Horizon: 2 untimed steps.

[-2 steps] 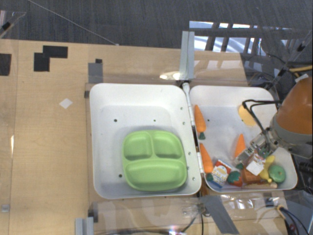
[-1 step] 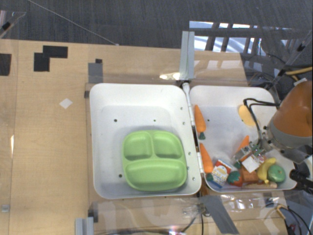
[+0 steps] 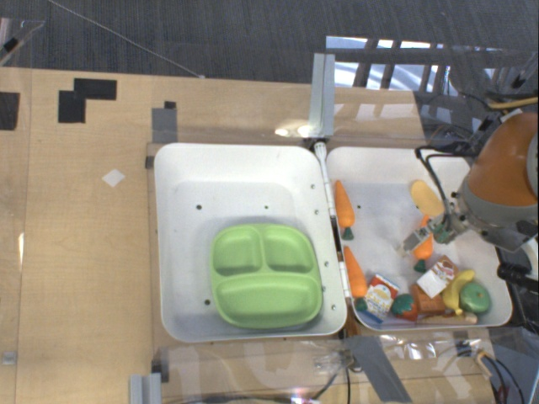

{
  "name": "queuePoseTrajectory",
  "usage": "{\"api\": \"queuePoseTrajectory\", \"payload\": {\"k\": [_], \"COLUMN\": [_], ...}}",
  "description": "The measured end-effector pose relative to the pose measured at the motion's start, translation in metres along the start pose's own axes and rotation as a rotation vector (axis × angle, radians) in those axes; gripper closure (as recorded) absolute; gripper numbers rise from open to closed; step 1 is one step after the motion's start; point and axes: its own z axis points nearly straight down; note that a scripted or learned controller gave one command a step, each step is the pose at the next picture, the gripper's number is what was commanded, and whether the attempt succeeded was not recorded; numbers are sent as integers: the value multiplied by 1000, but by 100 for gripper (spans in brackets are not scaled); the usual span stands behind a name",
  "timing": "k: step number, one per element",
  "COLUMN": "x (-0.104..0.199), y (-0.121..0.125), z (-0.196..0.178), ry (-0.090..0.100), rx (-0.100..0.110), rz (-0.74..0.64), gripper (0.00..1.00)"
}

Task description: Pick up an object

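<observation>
Your gripper (image 3: pixel 428 236) sits low in the right bin (image 3: pixel 379 179) over a small orange piece (image 3: pixel 424 247); jaw state cannot be told. Confirm a centred pinch before lifting straight up.

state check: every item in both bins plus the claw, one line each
green tray: flat in left bin, compartments bare
upper carrot: lying along right bin's left wall
lower carrot: lying by the same wall, nearer the front
yellow piece: lying loose, apart from the pile
front pile: toy food heaped in right bin's front corner
claw: down in right bin at a small orange item; grip unclear
</observation>
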Motion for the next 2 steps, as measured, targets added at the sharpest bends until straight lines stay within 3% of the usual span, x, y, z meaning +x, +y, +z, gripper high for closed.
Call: {"api": "queuePoseTrajectory", "payload": {"k": [1,2], "x": [1,5], "y": [6,34], "z": [-14,-111], "ry": [-3,4], "rx": [-11,7], "rz": [-6,96], "gripper": [100,100]}}
